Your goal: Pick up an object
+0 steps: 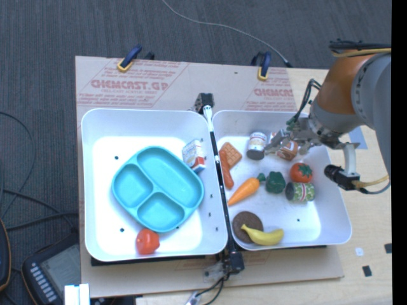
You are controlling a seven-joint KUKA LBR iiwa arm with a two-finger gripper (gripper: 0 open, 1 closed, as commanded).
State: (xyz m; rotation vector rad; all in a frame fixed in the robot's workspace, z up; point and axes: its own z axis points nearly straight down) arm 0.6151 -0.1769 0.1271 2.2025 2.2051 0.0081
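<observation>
left bin (89,170): blue divided plate (158,188) sits in the middle. A red tomato (147,241) lies at its near edge and a small carton (194,154) at its far right corner. I'm not working this side.

right bin (337,224): this is where I'm picking. Left to right I see a cracker (230,153), an orange strip (227,175) just beside it, a carrot (245,190), a brown disc (247,222) with a banana (262,236) lying across it, a small can (257,145), broccoli (275,182), a second tomato (301,172) and a jar (300,192) just below it.

target: I read it as the small orange-and-white packet (289,150) at the far side of the right bin, between the can and the second tomato.

gripper (294,138): low in the bin, right over the packet and apparently touching it. Whether the fingers are open or closed I can't tell from this angle, so I won't claim a grasp.

step: my call is the descent/grasp phase, with nothing lifted yet.

next move: close squarely on the packet, then lift straight up. The can and tomato are near, so there's little side clearance.

arm (353,97): reaches in from the right over the bin's far right corner. The orange band sits high and the wrist is angled down and left toward the packet.
</observation>
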